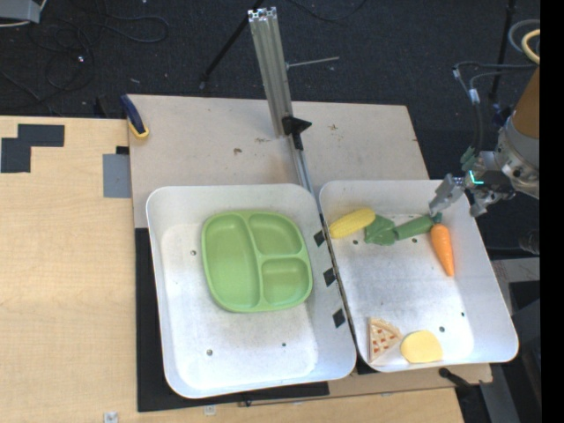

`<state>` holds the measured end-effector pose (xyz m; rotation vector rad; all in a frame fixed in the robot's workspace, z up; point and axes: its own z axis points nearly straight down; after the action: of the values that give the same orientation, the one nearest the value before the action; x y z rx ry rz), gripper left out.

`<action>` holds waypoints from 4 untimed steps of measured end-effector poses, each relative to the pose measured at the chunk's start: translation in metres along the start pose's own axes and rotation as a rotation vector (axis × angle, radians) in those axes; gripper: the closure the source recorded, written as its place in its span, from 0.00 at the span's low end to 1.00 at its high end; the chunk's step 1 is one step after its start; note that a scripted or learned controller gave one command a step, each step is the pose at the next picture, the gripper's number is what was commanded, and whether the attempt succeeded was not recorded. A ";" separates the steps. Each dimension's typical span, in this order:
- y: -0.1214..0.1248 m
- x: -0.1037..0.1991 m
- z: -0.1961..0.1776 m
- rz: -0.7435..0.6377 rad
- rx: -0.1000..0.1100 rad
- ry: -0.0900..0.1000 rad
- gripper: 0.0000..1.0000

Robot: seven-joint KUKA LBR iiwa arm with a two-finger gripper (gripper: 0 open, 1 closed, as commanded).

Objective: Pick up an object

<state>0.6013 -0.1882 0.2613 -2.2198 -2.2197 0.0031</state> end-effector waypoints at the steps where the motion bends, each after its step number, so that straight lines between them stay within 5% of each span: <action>1: 0.001 0.000 -0.001 0.000 -0.002 -0.001 0.00; 4: 0.003 0.007 0.169 0.001 0.005 0.001 0.00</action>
<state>0.6042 -0.1808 0.0928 -2.2181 -2.2150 0.0070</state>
